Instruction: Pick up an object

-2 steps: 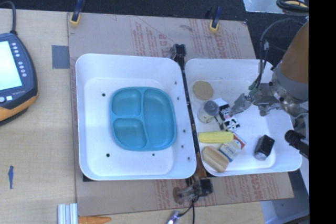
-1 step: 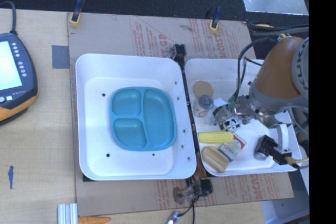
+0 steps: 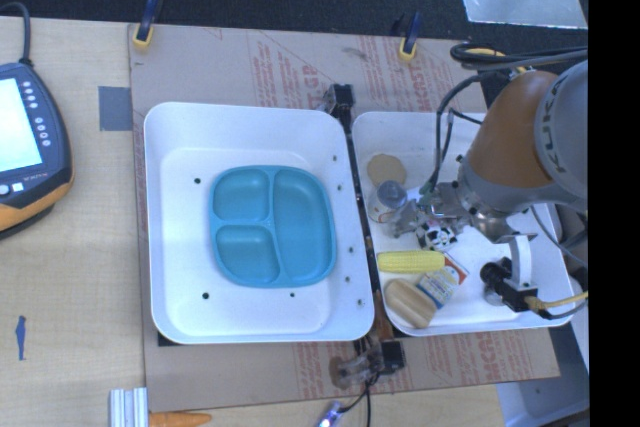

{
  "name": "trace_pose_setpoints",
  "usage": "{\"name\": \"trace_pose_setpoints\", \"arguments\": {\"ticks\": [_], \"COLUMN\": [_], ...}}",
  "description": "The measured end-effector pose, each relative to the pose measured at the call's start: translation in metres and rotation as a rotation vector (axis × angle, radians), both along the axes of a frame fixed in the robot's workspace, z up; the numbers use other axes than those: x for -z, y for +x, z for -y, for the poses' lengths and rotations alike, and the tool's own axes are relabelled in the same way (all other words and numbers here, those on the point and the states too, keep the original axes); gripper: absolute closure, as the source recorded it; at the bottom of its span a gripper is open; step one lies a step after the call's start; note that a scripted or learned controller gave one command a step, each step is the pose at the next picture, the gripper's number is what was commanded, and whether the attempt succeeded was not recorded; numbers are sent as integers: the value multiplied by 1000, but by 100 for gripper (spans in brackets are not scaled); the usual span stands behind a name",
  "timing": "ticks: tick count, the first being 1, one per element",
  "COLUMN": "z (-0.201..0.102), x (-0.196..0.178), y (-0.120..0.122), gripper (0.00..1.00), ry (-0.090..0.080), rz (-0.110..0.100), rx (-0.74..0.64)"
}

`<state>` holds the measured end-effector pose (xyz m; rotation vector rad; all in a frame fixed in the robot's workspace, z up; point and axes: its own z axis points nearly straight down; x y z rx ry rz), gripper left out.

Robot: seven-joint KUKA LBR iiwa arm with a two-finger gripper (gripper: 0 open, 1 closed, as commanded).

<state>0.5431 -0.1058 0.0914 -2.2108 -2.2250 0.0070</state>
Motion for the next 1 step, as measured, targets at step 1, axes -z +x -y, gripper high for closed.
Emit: {"name": "trace_pose_setpoints", "arguments": {"ticks": [1], "z": [1], "x": [-10], "y": [0], "gripper": [100], "ry": [-2], "rz": [-3], "rx": [-4]}}
